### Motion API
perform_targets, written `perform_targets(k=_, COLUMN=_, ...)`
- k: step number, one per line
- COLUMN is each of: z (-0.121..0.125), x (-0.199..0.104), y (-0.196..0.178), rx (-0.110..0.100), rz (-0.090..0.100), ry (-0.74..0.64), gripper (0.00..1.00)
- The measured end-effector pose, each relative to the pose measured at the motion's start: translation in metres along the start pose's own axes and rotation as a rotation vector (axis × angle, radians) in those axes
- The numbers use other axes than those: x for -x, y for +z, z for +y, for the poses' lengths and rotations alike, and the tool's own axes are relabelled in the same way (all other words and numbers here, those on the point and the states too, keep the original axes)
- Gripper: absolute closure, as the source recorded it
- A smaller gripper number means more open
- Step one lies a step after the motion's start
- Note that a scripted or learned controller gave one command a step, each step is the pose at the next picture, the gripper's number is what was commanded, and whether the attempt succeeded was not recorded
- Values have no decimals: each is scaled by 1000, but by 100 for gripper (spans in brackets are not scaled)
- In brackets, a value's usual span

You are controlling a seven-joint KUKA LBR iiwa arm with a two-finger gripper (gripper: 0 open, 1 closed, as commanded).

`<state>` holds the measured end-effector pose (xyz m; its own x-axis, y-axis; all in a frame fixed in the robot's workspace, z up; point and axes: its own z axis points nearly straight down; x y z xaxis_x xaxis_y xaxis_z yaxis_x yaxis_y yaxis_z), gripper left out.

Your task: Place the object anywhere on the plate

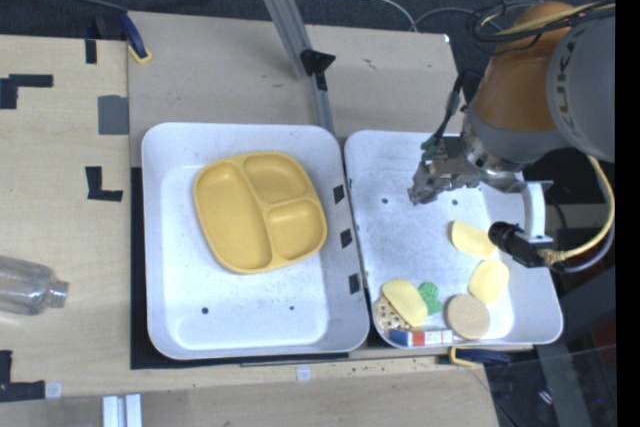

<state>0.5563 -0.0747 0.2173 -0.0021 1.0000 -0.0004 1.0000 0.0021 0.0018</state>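
The arm (560,65) comes in from the right side of the view, its thick grey body bent downward with the orange band (525,80) sitting just above the wrist. Below the band the wrist narrows to a dark gripper (428,183), which points down and toward the left. A black cable loops around the arm behind the gripper, and a yellow hose curves along the arm's far right side. The fingertips look dark and bunched together.
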Motion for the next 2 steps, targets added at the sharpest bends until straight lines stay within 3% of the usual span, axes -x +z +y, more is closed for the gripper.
perform_targets(k=1, z=-18, x=-12, y=-24, rx=-2, rz=2, ry=0, gripper=100)
perform_targets(k=2, z=-71, x=-29, y=32, rx=-13, rz=2, ry=2, gripper=100)
